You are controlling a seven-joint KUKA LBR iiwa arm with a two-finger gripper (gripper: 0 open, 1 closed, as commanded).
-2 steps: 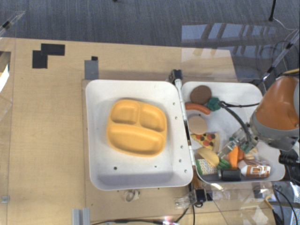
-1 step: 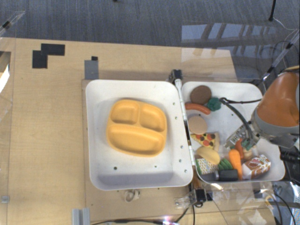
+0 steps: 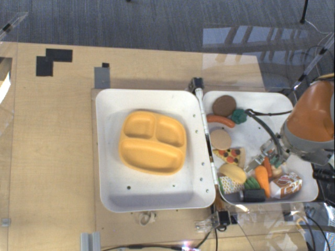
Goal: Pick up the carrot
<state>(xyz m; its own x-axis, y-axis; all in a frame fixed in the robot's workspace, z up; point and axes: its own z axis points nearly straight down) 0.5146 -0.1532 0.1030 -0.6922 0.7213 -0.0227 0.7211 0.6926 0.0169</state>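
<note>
The arm [image 3: 314,122] reaches in over the right bin [image 3: 282,102] on the desk [image 3: 52,156], its jaws [image 3: 269,158] lowered near that bin's front right corner, just above the carrot [image 3: 261,178]. Whether the jaws are spread or pressed together cannot be told. The carrot lies tilted in the front right part of the right bin, crowded among other toy foods: a pizza slice [image 3: 229,154] and a yellow piece [image 3: 233,172] toward the bin's left wall, a brown round [image 3: 224,105] and a sausage [image 3: 221,121] near its back edge. The left bin [image 3: 110,192] holds a yellow divided plate [image 3: 153,141] at its middle.
</note>
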